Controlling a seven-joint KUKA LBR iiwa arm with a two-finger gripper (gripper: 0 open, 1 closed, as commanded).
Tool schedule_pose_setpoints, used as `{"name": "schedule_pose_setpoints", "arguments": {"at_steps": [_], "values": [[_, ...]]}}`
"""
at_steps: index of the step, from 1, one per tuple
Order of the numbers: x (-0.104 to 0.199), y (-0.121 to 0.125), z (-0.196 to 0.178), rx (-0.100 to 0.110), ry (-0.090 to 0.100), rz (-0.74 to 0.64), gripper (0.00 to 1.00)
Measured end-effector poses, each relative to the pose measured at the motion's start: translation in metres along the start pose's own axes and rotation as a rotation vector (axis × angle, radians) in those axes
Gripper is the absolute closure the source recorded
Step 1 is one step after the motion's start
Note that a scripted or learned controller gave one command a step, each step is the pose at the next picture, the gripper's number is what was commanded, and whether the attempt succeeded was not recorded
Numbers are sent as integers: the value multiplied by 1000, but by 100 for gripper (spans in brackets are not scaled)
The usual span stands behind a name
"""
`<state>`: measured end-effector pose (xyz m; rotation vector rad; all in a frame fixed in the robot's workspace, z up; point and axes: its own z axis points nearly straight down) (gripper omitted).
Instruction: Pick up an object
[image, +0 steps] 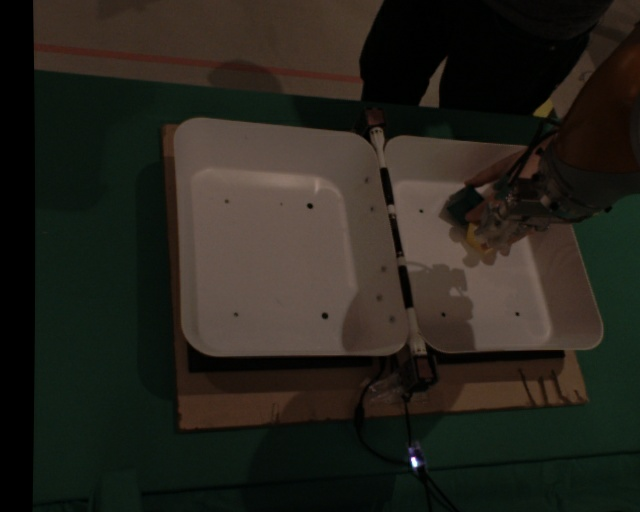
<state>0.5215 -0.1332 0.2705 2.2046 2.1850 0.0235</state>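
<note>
arm (600, 110) coming in from the right, low over the right bin (560, 325) | gripper (500, 222) down in a small clump of objects (468, 208) near that bin's upper middle, dark green and yellow bits | fingers: honestly can't tell, too dim | left bin (200, 140) alongside

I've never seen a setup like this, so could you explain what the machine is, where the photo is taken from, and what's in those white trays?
One camera looks down at a slant on a bench. Two shallow white bins sit side by side: the left bin and the right bin. The robot arm, grey with an orange band, reaches in from the right. Its gripper is low in the right bin, among a small cluster of objects, dark green and yellow. The dim picture doesn't show whether anything is held.
</note>
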Motion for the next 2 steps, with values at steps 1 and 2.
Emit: {"name": "schedule_pose_setpoints", "arguments": {"at_steps": [1,2], "values": [[0,8,-46,29,13,-6,100],[4,5,-108,26,12,-6,100]]}}
